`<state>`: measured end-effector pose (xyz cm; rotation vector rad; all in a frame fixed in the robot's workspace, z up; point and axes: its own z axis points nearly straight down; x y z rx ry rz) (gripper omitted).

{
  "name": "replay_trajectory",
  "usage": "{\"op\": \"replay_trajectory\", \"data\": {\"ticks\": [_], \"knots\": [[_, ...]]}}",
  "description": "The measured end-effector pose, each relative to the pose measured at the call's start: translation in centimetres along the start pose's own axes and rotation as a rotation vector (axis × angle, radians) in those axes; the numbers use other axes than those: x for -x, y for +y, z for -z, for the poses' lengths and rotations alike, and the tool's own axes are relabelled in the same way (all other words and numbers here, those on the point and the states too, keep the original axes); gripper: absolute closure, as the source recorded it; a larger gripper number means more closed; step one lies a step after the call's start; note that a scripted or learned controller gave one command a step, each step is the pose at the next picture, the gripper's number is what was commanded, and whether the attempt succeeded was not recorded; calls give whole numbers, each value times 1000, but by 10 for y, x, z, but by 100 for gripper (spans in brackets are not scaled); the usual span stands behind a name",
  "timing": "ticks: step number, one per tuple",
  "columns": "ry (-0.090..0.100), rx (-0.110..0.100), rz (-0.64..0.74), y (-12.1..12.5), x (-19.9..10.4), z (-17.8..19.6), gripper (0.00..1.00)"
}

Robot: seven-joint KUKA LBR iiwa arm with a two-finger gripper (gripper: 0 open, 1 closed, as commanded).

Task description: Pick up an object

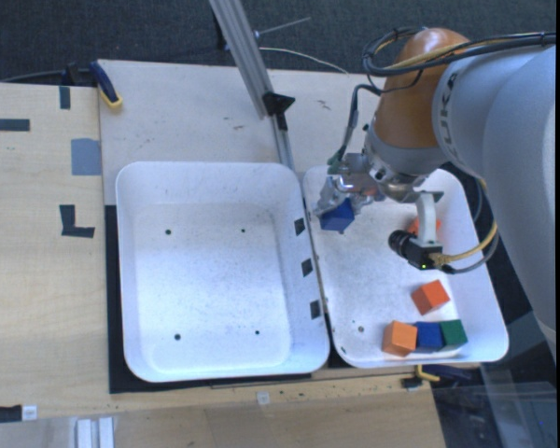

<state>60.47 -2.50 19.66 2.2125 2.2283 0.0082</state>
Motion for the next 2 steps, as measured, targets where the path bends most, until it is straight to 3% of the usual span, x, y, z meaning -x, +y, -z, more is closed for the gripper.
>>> {"op": "replay_trajectory", "data": {"ticks": [1, 2], "knots": [[1, -1, 3, 31, -91, 48, 100], [-4, -7, -4, 66, -104, 27, 100]]}}
